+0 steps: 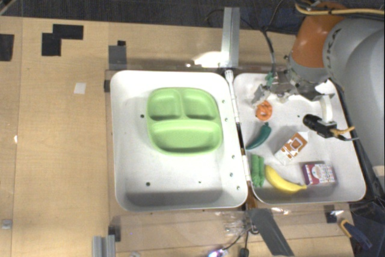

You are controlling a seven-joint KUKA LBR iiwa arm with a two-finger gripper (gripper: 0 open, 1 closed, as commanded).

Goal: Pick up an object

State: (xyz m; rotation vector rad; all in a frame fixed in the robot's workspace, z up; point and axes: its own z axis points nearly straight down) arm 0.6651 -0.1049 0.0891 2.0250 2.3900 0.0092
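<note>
A light wooden table (pixel 54 147) carries two shallow white bins side by side. The left bin (pixel 129 147) holds a light green divided plate (pixel 183 119), lying flat a little toward 12 o'clock of the bin's middle, with two small compartments on its far side and one long compartment on its near side.

The grey arm (pixel 358 51), with its orange band (pixel 310 42), reaches in from 3 o'clock over the far part of the right bin (pixel 346 153). The pincer (pixel 271 92) hangs at about 11 o'clock in that bin. Whether it is open or closed cannot be told from this slant, and nothing is seen held in it.

A small orange object (pixel 263 110) lies just beside the pincer at its 6 o'clock; whether the two touch cannot be told. At 6 o'clock from the orange object lies a dark green vegetable (pixel 258 136), slanted along the bin's left wall. Further toward 6 o'clock, a lighter green piece (pixel 257 170) lies against that same wall, and a yellow banana (pixel 284 180) curves just beside it at 3 o'clock. A small white and brown packet (pixel 291 147) lies near the bin's middle, between the dark green vegetable and a maroon carton (pixel 317 174), which rests at about 5 o'clock in the bin
</note>
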